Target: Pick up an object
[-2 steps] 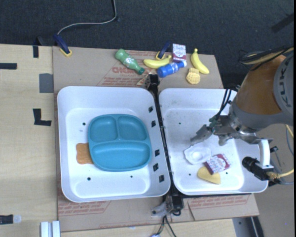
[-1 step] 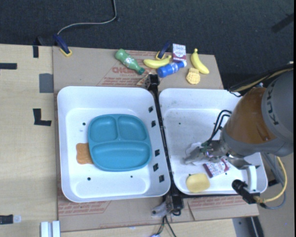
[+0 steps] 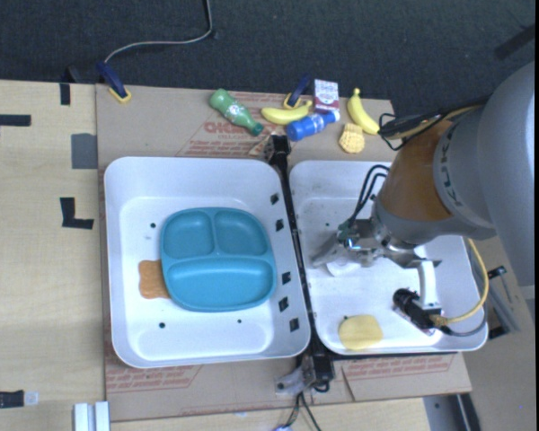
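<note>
A soft yellow rounded lump [image 3: 360,331] lies at the near edge of the right white bin [image 3: 449,347]. Just beyond it, the pincer [image 3: 341,251] hangs low over bare floor; its spread I cannot tell. Closing here would likely grasp nothing, the lump sitting apart.

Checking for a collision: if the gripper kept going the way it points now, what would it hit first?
Most likely the bare floor of the right bin: the gripper points down there. The yellow object lies off that line. Depth is unclear.
</note>
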Action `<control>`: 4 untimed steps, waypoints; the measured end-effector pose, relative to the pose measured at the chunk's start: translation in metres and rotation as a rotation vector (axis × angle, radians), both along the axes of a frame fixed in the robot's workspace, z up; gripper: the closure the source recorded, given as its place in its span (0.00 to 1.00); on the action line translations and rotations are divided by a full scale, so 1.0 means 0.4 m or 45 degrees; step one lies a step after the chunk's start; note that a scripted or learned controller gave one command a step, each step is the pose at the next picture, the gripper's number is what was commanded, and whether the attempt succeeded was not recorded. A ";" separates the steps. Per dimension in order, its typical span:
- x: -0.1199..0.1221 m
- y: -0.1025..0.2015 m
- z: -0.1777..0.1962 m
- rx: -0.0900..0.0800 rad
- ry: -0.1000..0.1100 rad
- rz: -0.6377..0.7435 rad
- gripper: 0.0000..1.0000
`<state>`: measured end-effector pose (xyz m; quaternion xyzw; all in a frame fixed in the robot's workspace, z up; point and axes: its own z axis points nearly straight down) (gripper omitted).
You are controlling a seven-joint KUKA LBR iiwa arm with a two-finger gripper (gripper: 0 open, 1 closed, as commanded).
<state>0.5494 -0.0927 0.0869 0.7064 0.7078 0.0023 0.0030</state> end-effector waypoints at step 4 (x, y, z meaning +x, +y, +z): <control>0.246 -0.004 -0.004 -0.002 0.009 -0.002 0.00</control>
